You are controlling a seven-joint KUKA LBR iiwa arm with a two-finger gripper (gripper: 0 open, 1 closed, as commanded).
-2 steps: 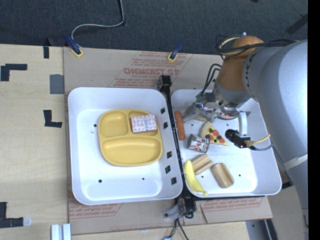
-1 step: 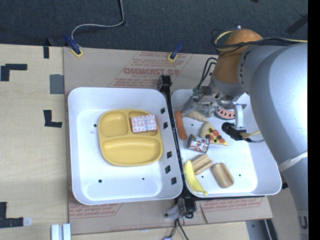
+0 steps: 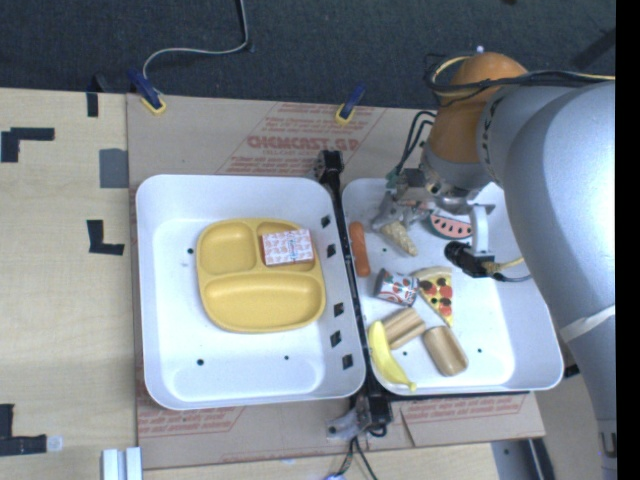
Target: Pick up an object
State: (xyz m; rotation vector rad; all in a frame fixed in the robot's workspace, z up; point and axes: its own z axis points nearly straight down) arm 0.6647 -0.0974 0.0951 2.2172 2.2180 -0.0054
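Arm is reaching in from the right, wrist over the back of the right bin [image 3: 520,368]. Gripper [image 3: 398,213] is pointing down at the bin's back-left area, tips sitting at or just above a pale, crumpled-looking item [image 3: 400,236]. Can't tell whether the fingers are apart or together; they're blurring into the item and the wrist hardware. Nothing is visibly sitting between them, so no grasp confirmed.

Right bin contents, all resting on the floor:
- carrot [image 3: 359,247], lying along the left wall, near the gripper
- watermelon slice [image 3: 452,224], just right of the gripper, partly under the wrist
- small printed packet [image 3: 397,289], mid-bin
- pizza slice [image 3: 436,293], touching the packet's right side
- two tan cylinders [image 3: 424,338], toward the front
- banana [image 3: 386,358], front-left corner, beside the cylinders

Left bin [image 3: 170,298] is holding a yellow tray [image 3: 255,303] with a small box [image 3: 287,247] in its upper-right compartment. Arm is well apart from these.

Progress, as judged: approach phase looks done or nearly so, w/ gripper down at a candidate. Likely target is the pale item, poss. the carrot; not certain. Remaining: close on it, lift clear of the bin, show it's actually held. Task not yet complete; every object is lying in a bin.
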